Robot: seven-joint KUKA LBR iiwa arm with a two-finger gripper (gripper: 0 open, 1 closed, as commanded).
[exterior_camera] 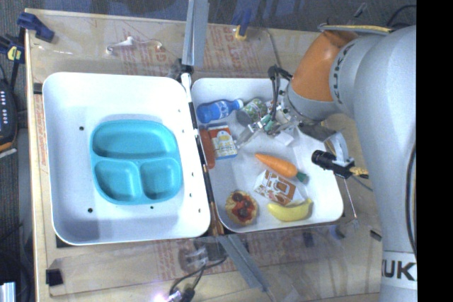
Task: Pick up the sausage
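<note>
On the desk (106, 32) sit two white bins side by side; taking the right bin (333, 212) as landmark, the grey arm (375, 88) reaches over its far right corner, cut off at the picture's edge. The left bin (64, 152) beside it holds a blue divided tray (136, 160). Over the right bin's far middle hangs the end effector (265, 120), a blurred tangle of parts; how far open it is cannot be told, nor whether it has hold of anything. Along that bin's left wall lies the sausage (206, 147), thin, reddish and half hidden by a carton (224, 143). A blue bottle (216, 110) lies at the far left corner, a carrot (277, 165) mid-bin, a banana (291, 211) and a small packet (274, 187) near the front, and a fruit tart (241, 207) at front left.
</note>
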